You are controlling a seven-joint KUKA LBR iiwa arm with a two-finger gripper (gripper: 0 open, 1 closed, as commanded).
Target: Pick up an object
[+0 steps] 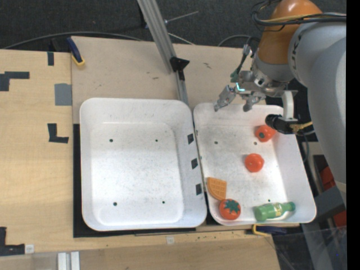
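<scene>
The right bin (pixel 298 173) holds three tomatoes, a cracker (pixel 217 187) and a green bottle (pixel 273 211); jaws spread, gripping nothing.

Bright, even light; slight softness

Right bin's got five toys, all loose

Two orange-red balls (pixel 264 133) (pixel 254 162), waffle wedge (pixel 216 187), tomato (pixel 229 208), green bottle (pixel 273 211) lying flat.

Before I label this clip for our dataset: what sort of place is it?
Probably a robot grasping test bench: a grey arm's gripper above two white bins, toy food like a green bottle, tape marks on the bench.
</scene>
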